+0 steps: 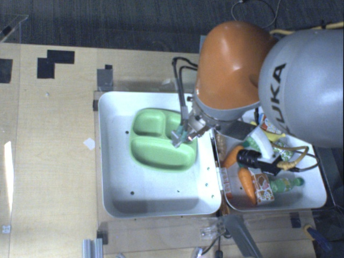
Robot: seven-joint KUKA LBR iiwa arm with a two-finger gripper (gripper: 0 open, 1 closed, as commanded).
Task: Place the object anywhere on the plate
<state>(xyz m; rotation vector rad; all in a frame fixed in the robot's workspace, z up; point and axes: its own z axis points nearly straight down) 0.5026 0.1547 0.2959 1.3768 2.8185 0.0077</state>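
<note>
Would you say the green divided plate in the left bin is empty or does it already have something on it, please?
Seemingly empty: the green divided plastic plate shows bare green compartments, though the hand hides its right edge.

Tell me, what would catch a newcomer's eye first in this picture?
The huge grey and orange arm dominates the upper right, reaching over both bins. Below it, a bright green divided plate lies in the left white bin, with the end effector at its right edge. The right bin holds a jumble, including an orange carrot.
</note>
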